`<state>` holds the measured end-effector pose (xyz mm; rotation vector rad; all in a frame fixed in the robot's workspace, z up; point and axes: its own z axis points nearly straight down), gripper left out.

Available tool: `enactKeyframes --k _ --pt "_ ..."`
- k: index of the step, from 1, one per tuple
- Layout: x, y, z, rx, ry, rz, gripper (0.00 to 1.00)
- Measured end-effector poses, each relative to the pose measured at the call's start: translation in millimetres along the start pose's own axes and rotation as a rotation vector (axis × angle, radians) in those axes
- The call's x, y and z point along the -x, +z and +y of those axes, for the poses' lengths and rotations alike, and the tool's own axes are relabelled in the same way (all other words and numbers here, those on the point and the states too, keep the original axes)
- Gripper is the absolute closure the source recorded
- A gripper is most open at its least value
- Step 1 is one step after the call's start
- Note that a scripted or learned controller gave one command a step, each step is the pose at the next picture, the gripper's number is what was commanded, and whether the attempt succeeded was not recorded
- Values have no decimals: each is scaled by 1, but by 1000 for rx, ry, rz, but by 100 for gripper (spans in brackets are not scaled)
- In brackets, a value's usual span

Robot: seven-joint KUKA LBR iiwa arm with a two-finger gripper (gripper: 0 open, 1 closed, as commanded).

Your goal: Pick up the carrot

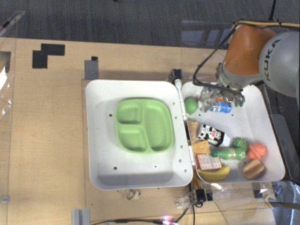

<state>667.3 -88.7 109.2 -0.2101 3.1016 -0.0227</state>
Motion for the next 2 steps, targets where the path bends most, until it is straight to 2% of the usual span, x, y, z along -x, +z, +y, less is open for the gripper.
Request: enactKeyframes --k 1,2 --pt "-2 2 0 1 -1 7 0" --pt "4 -42 -19 12 220 17 0"
